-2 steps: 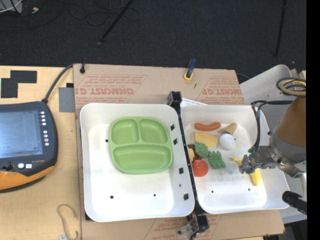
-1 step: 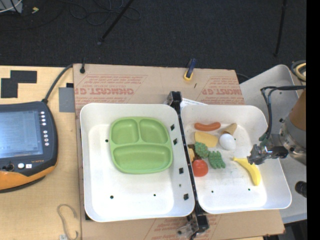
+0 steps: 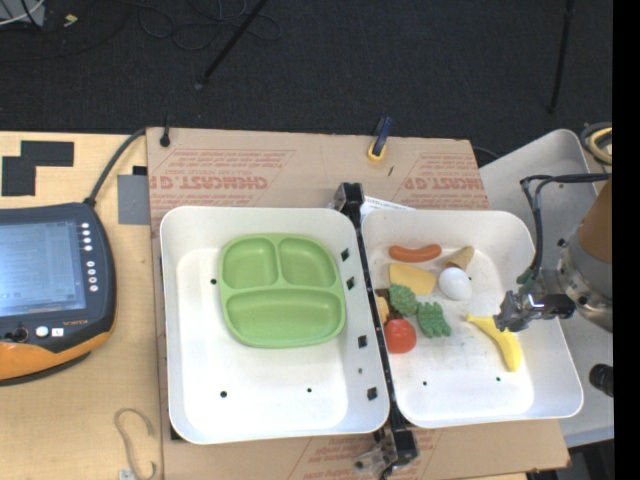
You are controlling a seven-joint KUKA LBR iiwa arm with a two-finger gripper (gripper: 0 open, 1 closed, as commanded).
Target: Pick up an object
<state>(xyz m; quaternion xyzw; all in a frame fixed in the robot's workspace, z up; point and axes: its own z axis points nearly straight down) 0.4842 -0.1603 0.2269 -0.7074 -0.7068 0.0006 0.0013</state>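
Right bin (image 3: 545,393), near half: bare floor. Banana (image 3: 500,340) lies toward right wall, our likeliest target. Gripper (image 3: 517,311) sits at banana's upper end, touching or just above; we cannot tell its state, nothing seen gripped. We judge: centre over banana's middle, close across narrow width, lift straight. Toward divider: tomato (image 3: 401,336), green pieces (image 3: 420,310). Farther: egg (image 3: 455,284), cheese wedge (image 3: 412,279), sausage (image 3: 415,253). Left bin: green plate (image 3: 282,290).

Even, bright overhead light, soft shadows, mild glare on the white bins (image 3: 190,268), slightly grainy.
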